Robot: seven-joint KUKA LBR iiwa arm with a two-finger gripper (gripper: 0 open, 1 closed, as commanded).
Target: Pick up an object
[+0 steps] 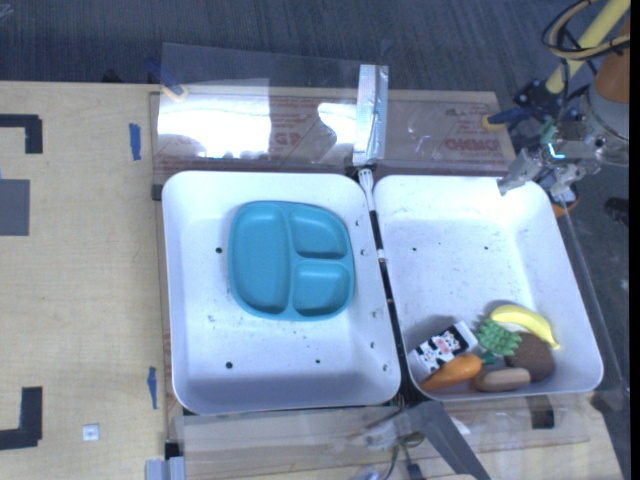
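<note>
Pick not yet begun.
Gripper, grip state unreadable, is being held at right bin's far corner; toys lying diagonally opposite.

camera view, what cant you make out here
- Gripper: small and cluttered by cables at the right bin's far corner; finger state unreadable.
- Arm: cut off by the right edge.
- Brown item: half hidden under the banana and green leafy toy; identity unclear.
- Black-and-white box: print too small to read.
- Carrot: tip covered by neighbours.
</note>
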